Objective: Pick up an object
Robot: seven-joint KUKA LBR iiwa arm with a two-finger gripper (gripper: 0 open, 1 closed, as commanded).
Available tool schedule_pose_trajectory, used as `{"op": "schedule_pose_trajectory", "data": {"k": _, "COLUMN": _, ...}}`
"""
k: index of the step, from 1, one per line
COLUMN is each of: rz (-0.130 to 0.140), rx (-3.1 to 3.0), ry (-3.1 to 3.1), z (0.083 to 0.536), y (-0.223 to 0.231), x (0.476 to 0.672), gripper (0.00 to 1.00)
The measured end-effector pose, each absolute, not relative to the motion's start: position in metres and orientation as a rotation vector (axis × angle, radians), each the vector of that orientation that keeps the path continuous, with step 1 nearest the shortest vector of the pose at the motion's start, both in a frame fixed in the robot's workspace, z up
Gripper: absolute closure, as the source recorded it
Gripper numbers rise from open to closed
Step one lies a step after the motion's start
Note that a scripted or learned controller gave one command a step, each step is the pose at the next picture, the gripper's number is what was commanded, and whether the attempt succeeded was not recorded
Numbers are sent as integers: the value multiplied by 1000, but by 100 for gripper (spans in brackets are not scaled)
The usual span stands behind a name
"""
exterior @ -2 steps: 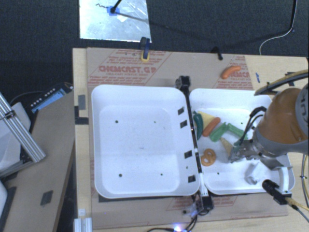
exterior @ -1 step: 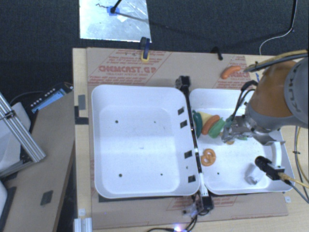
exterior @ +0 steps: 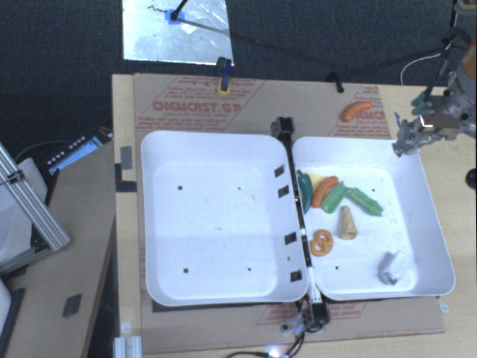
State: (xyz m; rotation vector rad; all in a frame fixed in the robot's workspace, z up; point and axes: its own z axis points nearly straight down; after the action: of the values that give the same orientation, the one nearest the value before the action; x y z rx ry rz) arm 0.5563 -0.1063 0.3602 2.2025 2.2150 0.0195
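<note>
Two shallow white bins sit side by side on the bench, joined along a black hinge strip. The left bin (exterior: 216,215) shows bare white floor with a few small dark dots. The right bin (exterior: 417,200) holds a loose cluster near its left wall: an orange carrot-like piece (exterior: 324,191) lying across a yellow piece (exterior: 319,179), a green pepper-like piece (exterior: 333,198) touching the carrot's lower side, and a second green piece (exterior: 367,201) just beside it to the right. A dark green strip (exterior: 305,189) lies against the bin's left wall. Below the cluster a tan cone (exterior: 348,223) stands apart, with a pretzel (exterior: 322,242) near it, and a grey metallic piece (exterior: 389,267) rests near the bin's front right corner.

An orange sausage-shaped piece (exterior: 357,110) lies outside the bins on the brown board (exterior: 194,99) beneath them. Beyond the bench is dark carpet with a silvery sheet (exterior: 175,21).

The gripper (exterior: 408,142) hangs over the right bin's far right corner, well apart from the cluster, with nothing between its fingers; whether they are spread or closed cannot be told.
</note>
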Motion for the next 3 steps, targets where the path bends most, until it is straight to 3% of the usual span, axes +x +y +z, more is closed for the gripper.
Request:
{"op": "schedule_pose_trajectory", "data": {"k": 1, "rz": 17, "rx": 2199, "ry": 2235, "z": 430, "y": -2, "x": 585, "gripper": 100}}
{"op": "schedule_pose_trajectory", "data": {"k": 2, "rz": 8, "rx": 2208, "ry": 2233, "z": 452, "y": 63, "x": 581, "gripper": 100}}
{"op": "schedule_pose_trajectory", "data": {"k": 3, "rz": 9, "rx": 2207, "ry": 2236, "z": 460, "y": 155, "x": 610, "gripper": 100}}
